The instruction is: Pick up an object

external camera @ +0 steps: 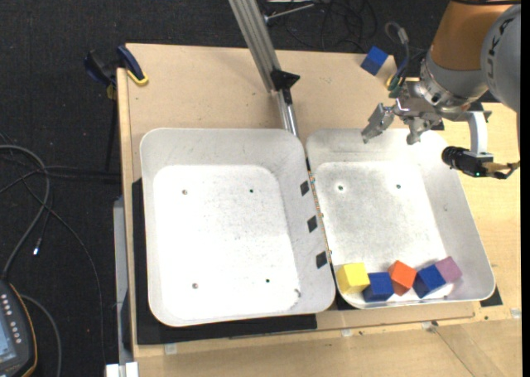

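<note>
Over the far edge of the right bin hang the jaws, spread open with nothing between them, two grey fingers splayed apart and pointing down at the bin's back rim. The arm comes in from the right, orange band sitting just above the wrist, with a bit of black cabling and a small black part trailing off to the right of the jaws.

All the pickable stuff is well apart from the jaws, huddled at the near edge of that same bin. From left to right there's a yellow cube, a blue cube touching it, an orange cube tilted against the blue one, another dark blue cube, and a pale purple cube tucked at the right end. They're pretty much in one row along the near wall, nothing stacked as far as I can tell.

One more blue cube sits outside the bins on the bare bench, just beyond the jaws and slightly to their left.

The left bin is well off to the left of the jaws. Between the two bins runs a grey metal pole, slanting up and away past the jaws' left. A black and yellow clamp grips the bench's far left corner.
</note>
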Controlling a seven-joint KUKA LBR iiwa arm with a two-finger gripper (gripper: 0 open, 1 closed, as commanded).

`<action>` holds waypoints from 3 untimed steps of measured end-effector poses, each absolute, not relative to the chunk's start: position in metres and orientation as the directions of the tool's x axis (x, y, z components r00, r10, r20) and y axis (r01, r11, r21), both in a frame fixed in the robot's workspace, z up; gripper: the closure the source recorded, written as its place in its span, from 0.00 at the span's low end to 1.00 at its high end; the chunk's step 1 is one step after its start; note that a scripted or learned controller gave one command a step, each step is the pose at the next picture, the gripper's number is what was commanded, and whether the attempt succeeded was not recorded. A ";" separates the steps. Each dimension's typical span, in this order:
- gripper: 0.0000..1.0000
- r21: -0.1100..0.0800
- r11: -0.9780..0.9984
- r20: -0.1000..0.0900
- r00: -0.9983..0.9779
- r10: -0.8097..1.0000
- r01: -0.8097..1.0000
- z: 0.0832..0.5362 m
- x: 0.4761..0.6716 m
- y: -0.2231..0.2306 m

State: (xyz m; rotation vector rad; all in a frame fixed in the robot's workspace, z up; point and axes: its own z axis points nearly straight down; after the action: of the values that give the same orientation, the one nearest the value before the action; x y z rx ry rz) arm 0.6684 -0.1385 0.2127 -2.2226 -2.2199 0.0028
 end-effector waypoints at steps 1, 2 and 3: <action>0.00 -0.006 -0.002 0.001 0.002 1.000 1.000 0.182 0.625 -0.135; 0.00 -0.006 -0.004 0.000 0.004 1.000 1.000 0.130 0.599 -0.168; 0.00 -0.002 0.005 0.001 -0.005 1.000 1.000 0.094 0.563 -0.108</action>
State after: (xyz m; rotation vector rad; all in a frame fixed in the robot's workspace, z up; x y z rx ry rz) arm 0.5627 -0.1078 0.0939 -2.2138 -2.2255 0.0009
